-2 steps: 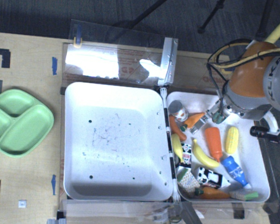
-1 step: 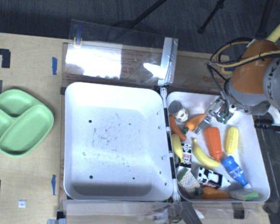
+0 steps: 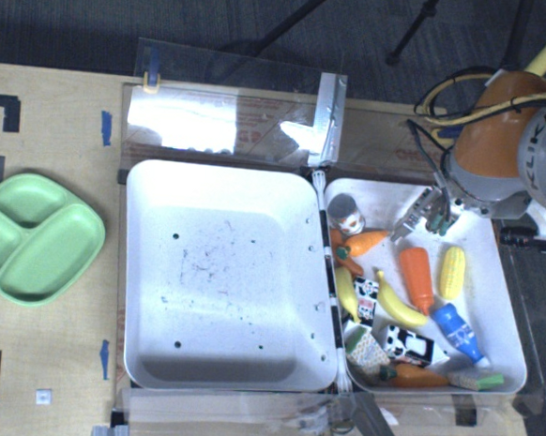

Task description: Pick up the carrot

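The carrot (image 3: pixel 366 241) is a short orange cone lying in the upper left part of the right bin (image 3: pixel 505 278), its tip pointing left toward the bin's divider. My gripper (image 3: pixel 421 220) hangs just right of and slightly above the carrot, apart from it. It stands open with nothing between its fingers. The grey arm with its orange band (image 3: pixel 501 136) reaches in from the upper right.
Crowded around the carrot are a small grey can (image 3: pixel 342 208), a banana (image 3: pixel 396 305), an orange-red cylinder (image 3: pixel 417 276), a corn cob (image 3: pixel 452 272) and a blue bottle (image 3: pixel 458 333). The left bin (image 3: pixel 222 269) sits alongside. A green divided plate (image 3: pixel 32 238) lies far left.
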